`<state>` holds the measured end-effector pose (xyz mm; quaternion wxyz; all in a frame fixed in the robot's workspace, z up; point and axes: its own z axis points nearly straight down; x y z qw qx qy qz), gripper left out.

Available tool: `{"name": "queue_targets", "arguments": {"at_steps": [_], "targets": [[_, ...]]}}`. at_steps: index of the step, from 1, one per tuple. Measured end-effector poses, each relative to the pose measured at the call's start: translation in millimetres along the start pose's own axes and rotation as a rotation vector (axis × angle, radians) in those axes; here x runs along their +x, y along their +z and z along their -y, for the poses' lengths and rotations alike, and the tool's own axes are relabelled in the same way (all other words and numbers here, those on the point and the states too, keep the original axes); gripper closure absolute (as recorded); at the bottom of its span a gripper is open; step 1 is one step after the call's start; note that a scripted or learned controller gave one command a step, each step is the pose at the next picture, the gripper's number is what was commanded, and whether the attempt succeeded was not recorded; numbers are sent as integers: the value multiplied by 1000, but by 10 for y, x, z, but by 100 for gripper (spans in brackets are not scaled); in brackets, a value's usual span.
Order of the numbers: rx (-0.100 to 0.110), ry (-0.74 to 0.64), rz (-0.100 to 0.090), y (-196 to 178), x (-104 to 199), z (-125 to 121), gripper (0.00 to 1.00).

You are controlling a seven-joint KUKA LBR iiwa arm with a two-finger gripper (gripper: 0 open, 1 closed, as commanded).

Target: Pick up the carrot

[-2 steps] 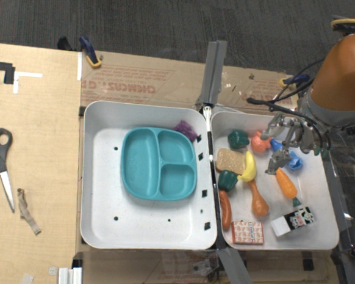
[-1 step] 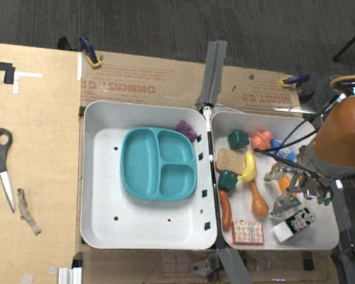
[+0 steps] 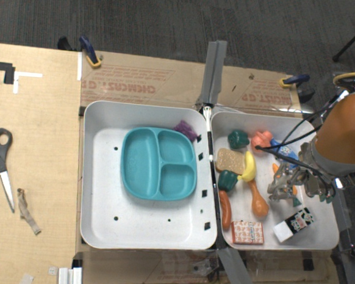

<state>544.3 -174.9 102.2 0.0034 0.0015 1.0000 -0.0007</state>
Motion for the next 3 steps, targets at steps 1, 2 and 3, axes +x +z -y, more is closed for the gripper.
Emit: {"name": "queue_targets", "arguments": {"at_steps": [1, 2, 3], "targets": [[-1, 134, -2, -791, -262, -522, 100], [-2, -208, -4, 96, 113, -22, 100], [-2, -275, -1, -1640, -61, -861, 100]]}}
